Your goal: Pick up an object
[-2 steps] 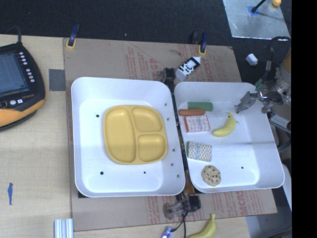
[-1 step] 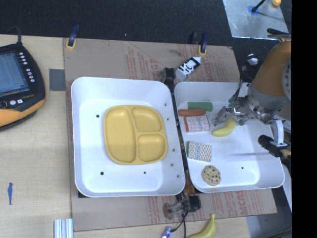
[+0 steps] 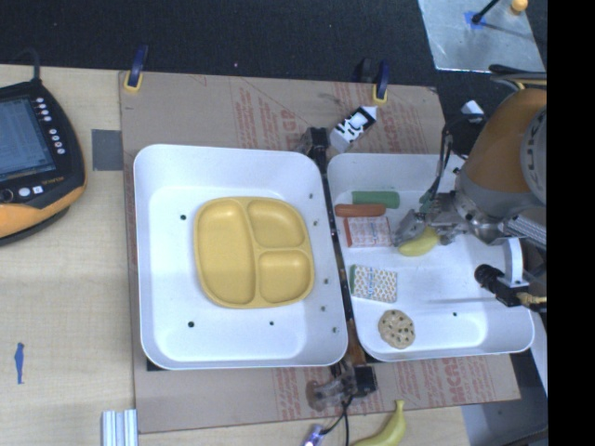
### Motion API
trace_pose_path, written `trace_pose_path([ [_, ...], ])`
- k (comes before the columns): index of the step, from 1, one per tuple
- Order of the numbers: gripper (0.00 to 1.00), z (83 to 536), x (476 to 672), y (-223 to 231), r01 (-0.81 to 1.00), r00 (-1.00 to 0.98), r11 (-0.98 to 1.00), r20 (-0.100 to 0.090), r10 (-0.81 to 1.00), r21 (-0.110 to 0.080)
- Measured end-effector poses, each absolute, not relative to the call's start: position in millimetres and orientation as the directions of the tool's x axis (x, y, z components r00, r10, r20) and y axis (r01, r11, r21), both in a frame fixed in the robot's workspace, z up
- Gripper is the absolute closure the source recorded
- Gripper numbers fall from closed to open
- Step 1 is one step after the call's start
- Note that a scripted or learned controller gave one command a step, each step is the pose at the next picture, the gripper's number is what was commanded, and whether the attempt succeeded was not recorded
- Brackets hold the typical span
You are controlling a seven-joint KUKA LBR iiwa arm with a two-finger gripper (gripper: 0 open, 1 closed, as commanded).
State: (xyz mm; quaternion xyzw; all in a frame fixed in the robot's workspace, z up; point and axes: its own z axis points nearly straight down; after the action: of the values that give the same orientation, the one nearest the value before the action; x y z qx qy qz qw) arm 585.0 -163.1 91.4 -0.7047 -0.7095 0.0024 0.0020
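The right white bin (image 3: 465,342) holds several small objects. A small yellow fruit-shaped piece (image 3: 418,245) lies near its middle, and my gripper (image 3: 426,228) is right above it, touching or almost touching its upper edge. The grey arm with its orange band (image 3: 502,151) comes in from the right over the bin. To the left of the gripper lie a green block (image 3: 375,198), a red bar (image 3: 360,211) and a pale printed card (image 3: 369,233). Nearer the front are a patterned packet (image 3: 374,283) and a round cookie (image 3: 397,328).
The left white bin (image 3: 153,333) holds a yellow divided plate (image 3: 253,251). A black-and-white object (image 3: 353,126) lies behind the bins, and a banana (image 3: 386,427) lies in front of them. A control pendant (image 3: 33,156) rests at the far left.
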Motion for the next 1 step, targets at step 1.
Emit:
trace_pose_path([
  [1,0.0,113.6,647.2,-108.9,1.0,-0.004,0.004,0.001,1.0,-0.003],
])
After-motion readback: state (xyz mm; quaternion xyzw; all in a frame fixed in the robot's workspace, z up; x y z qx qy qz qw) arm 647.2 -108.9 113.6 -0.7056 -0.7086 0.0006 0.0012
